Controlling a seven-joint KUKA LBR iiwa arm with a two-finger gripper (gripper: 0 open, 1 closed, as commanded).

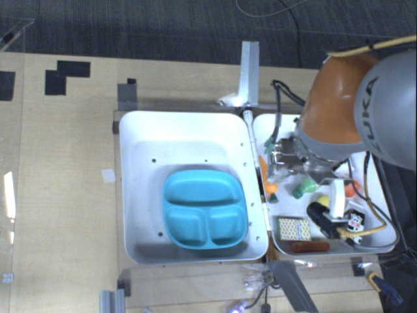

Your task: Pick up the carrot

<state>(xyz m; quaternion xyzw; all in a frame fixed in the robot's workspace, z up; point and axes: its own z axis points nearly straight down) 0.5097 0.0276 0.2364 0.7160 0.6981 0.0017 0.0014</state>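
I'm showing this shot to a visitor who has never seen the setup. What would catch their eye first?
Most likely the big grey arm with its orange band, reaching in from the right and hanging over the right bin. Next, the bright blue divided tray lying alone in the left bin. Then the clutter of small things in the right bin, with the orange carrot against its left wall.

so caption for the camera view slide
Grey arm with orange band over right white bin; blue sectioned tray in left.

dark carpet (130, 12), pale wooden bench (58, 207), loose cable (293, 5)
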